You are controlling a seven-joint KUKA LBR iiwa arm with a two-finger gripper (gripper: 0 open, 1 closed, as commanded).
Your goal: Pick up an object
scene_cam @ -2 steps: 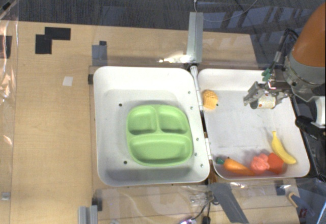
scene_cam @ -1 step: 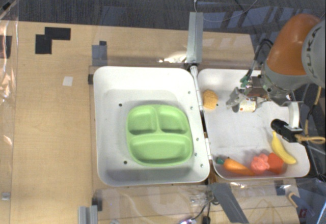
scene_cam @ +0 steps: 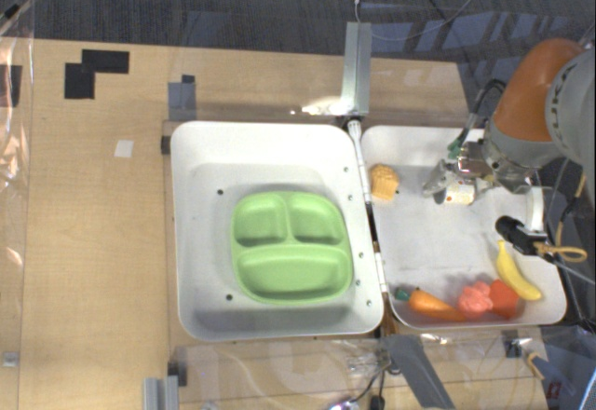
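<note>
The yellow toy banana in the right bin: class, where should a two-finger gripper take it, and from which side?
Probably grip the yellow toy banana at mid-length, across its narrow width, descending from above. It lies flat near the right white bin wall, its long axis running diagonally; the red toy crowds its lower end, so the middle seems freest.

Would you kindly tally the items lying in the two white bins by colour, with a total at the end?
Green: 1, the divided tray in the left bin.
Yellow: 2, the small corn-like piece and the banana in the right bin.
Orange: 1, the carrot.
Pink: 1, the lumpy piece.
Red: 1, the piece beside it.
Total: 6
</note>
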